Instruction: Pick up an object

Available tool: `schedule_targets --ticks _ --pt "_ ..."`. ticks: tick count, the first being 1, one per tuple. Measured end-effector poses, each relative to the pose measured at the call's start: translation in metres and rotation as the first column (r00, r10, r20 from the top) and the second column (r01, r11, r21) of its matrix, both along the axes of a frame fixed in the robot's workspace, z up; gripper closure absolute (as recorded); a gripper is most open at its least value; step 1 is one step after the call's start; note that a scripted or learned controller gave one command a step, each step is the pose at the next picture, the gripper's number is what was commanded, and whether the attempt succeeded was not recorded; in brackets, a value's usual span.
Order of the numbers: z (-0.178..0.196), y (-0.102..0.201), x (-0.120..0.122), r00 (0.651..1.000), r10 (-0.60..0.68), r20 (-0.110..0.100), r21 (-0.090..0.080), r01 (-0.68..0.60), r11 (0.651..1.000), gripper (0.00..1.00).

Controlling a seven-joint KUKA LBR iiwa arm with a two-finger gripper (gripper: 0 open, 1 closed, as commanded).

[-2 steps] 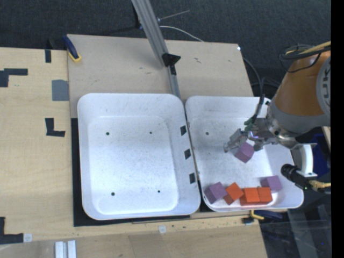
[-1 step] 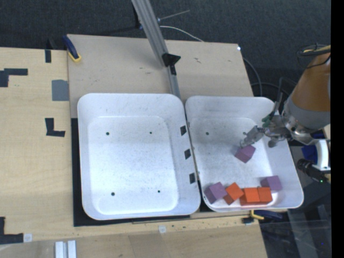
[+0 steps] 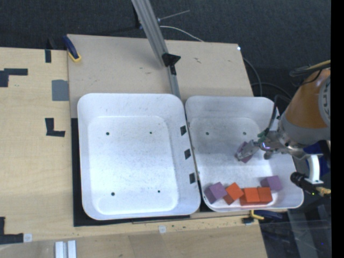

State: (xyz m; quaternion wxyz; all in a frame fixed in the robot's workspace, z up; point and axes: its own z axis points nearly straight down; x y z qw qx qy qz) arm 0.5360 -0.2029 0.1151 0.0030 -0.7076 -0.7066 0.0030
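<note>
Below, my gripper [image 3: 246, 152] hangs over the right bin [image 3: 226, 109], finger state indiscernible; purple blocks [image 3: 216, 191] and orange blocks [image 3: 256, 196] line its near wall, well apart, path unobstructed.

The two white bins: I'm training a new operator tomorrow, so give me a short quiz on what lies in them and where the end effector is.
1. True or false: the small purple and orange blocks lie in the left shallow white plastic bin.
2. How many purple cube-shaped blocks lie along the near edge of the right shallow white plastic bin?
3. Multiple choice: the arm's grey end effector is over (a) the right bin, (b) the left bin, (c) the bare bench.

Key: 1. false, they lie in the right bin. 2. two, with orange blocks between them. 3. a.
</note>
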Motion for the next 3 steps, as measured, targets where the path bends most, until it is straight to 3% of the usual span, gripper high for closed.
schedule_targets --ticks 1,2,3 --pt "0.016 -0.006 0.055 1.000 0.005 0.012 -0.002 -0.005 1.000 0.00" --pt "-0.022 0.000 0.018 1.000 0.001 0.009 0.002 -0.001 1.000 0.00" --pt "-0.011 0.000 0.020 1.000 0.004 0.013 0.000 -0.004 1.000 1.00"
